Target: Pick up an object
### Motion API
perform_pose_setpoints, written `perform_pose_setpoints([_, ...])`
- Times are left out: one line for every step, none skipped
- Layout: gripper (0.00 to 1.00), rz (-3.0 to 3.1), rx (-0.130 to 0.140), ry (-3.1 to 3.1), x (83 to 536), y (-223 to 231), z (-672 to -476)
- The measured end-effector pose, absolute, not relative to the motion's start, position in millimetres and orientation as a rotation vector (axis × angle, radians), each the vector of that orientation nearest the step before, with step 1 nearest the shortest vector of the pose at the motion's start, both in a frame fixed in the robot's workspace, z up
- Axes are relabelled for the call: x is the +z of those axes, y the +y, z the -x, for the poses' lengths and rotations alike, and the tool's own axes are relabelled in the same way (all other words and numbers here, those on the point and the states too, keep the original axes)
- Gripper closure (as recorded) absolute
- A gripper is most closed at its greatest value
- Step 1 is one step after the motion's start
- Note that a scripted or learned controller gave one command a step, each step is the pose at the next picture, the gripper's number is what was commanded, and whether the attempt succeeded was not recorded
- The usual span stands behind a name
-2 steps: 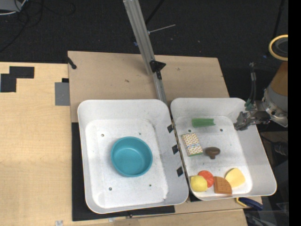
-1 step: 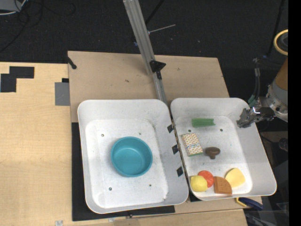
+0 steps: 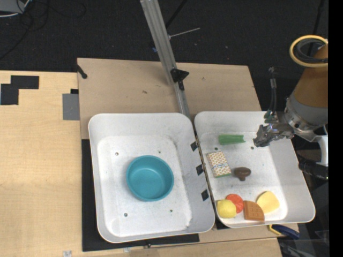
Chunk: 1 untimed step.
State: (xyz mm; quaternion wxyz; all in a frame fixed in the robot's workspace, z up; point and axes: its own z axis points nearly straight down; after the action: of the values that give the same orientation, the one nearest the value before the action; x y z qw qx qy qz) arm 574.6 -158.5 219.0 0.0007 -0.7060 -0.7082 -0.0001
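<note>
The jaws hang over the upper right part of the right bin, low above its floor, and from this slant I cannot tell whether they are parted or closed; nothing shows between them.

The green block is the nearest thing to pick. It lies just to the left of the jaws, apart from them, with its long axis running left to right across the bin, roughly in line with the arm's reach from the right. A short sideways travel toward the divider between the bins would put the jaws above it, and closing across its narrow width looks like the easier grasp.

Taking the green block as the landmark: the patterned card lies just below it, slightly to the left and near the bin's left wall. The small brown piece sits below and a little to the right. Well below, along the bin's lower edge, a yellow ball, a red ball, an orange-brown wedge and a yellow block crowd together, touching or nearly so.

White floor lies bare around the green block on every side, so there is room for a descent. The bin's upper wall is near, above it. The left bin holds a teal bowl, well apart from all this on the tabletop.
</note>
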Motion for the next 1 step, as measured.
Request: perform_pose_setpoints([1.00, 2.217, 0.000, -2.226, 228.0, -99.4, -578.1])
